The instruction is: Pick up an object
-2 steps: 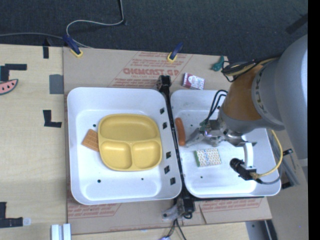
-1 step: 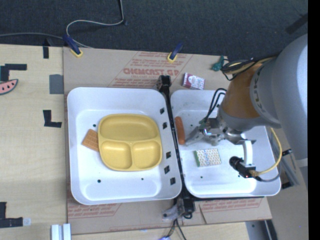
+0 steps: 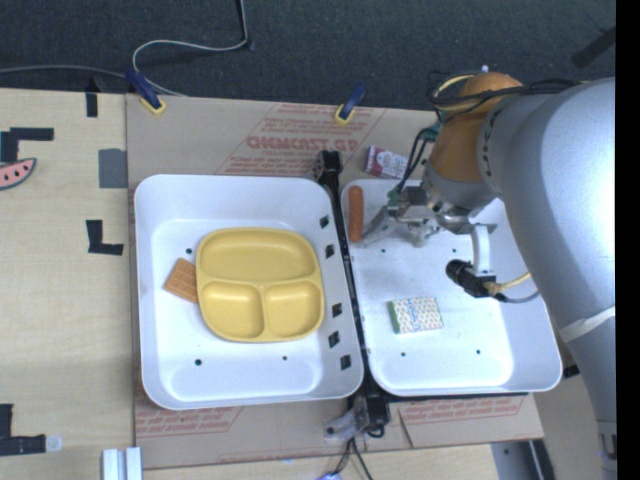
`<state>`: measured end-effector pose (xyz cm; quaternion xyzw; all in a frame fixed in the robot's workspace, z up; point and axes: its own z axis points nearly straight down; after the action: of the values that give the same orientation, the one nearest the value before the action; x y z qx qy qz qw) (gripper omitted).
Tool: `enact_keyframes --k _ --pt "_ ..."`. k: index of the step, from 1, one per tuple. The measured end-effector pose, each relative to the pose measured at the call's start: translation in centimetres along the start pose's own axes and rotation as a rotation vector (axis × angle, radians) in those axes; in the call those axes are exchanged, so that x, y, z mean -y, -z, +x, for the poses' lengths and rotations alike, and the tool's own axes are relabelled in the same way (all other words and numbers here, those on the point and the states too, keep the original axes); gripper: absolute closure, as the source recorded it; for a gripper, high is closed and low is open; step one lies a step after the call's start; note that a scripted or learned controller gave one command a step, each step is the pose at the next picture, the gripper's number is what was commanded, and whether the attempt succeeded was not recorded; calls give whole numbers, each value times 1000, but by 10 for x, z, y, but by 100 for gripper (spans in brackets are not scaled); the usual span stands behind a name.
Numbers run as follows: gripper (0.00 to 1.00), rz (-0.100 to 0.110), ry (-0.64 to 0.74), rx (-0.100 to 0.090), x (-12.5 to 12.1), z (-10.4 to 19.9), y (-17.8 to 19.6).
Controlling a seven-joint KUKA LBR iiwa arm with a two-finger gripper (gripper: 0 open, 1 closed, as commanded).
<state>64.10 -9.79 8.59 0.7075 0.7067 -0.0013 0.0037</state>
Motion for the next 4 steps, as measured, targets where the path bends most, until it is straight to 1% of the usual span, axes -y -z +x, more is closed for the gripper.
enact_keyframes --k 1,2,3,4 --pt "0 0 2 -4 30 1 0" --pt "100 0 4 -3 30 1 10" --pt "0 0 3 -3 30 1 10" --pt "100 2 4 -4 31 2 19"
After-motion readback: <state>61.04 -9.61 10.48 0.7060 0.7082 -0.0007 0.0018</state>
